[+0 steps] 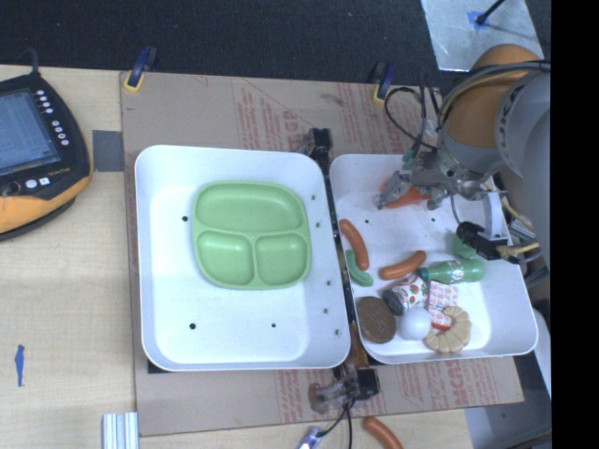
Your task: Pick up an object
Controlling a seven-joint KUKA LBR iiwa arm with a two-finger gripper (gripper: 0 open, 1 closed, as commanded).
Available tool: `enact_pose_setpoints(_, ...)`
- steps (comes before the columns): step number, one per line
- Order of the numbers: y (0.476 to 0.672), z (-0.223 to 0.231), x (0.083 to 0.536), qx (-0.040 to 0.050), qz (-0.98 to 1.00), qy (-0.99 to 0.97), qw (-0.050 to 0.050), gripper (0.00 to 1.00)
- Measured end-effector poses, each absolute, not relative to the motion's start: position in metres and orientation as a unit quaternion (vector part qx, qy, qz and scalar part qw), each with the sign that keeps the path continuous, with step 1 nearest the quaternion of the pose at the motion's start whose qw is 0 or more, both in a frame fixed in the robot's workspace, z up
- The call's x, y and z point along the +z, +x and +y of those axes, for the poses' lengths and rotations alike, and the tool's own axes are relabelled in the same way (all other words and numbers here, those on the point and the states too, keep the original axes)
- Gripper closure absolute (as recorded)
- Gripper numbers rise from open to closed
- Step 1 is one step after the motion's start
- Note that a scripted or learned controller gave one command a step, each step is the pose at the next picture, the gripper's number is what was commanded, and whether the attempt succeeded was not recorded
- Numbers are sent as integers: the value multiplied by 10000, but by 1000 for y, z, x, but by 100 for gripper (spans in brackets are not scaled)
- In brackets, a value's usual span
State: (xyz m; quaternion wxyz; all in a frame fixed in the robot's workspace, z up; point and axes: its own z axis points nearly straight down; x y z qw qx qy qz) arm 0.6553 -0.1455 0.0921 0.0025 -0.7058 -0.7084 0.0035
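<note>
The right bin (510,293) holds several toy foods. Among them are an orange sausage (354,241), a second sausage (402,266), a green bottle-shaped piece (454,271), a brown round cookie (377,318), a white egg (415,325) and a tan biscuit (451,333). My gripper (418,181) hangs low over the far end of this bin. A red-orange piece (397,195) lies right at its tip, and whether it is held I cannot tell.
The left bin (164,325) holds a green divided plate (251,232). A teach pendant (33,152) lies at the far left of the bench. One stray sausage (382,430) lies on the cardboard in front of the bins. Cables loop near the wrist (402,110).
</note>
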Motion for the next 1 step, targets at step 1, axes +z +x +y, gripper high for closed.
enact_pose_setpoints(1,655,-172,92,25,-7078,-7064,28,0)
